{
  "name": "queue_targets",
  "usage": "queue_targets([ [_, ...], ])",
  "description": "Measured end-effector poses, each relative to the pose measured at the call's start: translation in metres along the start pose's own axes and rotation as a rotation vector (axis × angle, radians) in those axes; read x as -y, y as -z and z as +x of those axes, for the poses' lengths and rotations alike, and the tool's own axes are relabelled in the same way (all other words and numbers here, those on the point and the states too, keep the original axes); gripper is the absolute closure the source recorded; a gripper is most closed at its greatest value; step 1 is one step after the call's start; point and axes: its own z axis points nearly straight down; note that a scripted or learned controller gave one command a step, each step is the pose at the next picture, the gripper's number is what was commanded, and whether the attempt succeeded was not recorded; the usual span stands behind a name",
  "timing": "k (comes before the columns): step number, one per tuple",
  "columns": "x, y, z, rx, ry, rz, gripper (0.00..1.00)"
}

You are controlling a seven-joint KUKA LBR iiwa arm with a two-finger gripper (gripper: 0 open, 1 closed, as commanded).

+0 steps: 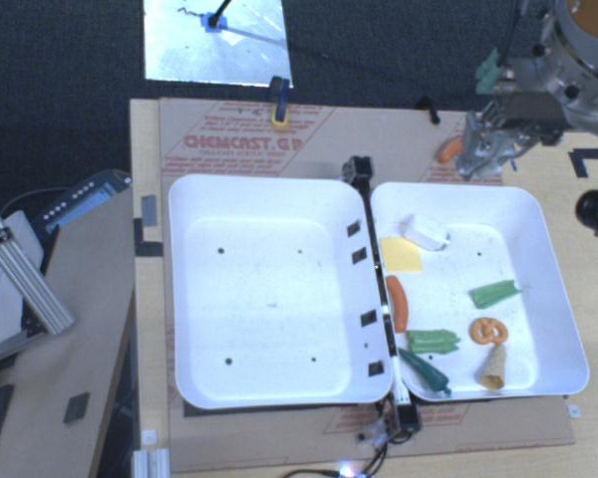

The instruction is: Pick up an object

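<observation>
From above, my gripper point(475, 155) hangs over the far rim of the right bin point(553, 257) with its fingers closed on a small orange object point(449, 150), lifted clear of the bin where a white block point(426, 232), yellow slice point(400, 255), green pieces and pretzel point(487, 330) lie.

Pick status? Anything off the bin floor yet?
Looks partly done: the gripper is raised above the right bin's far rim, with a small orange item right at it; whether it is gripped I can't tell. The yellow slice, pretzel and cone lie in that bin. Left: confirm the hold.
</observation>
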Motion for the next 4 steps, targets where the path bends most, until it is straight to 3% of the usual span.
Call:
queue_targets([
  [1,0.001,-0.093,0.051,0.003,-0.002,0.015,1.00],
  [2,-0.001,-0.023,0.118,-0.002,0.000,0.000,1.00],
  [3,0.000,-0.122,0.180,0.004,-0.002,0.016,1.00],
  [4,-0.002,0.004,0.176,-0.005,-0.006,-0.006,1.00],
])
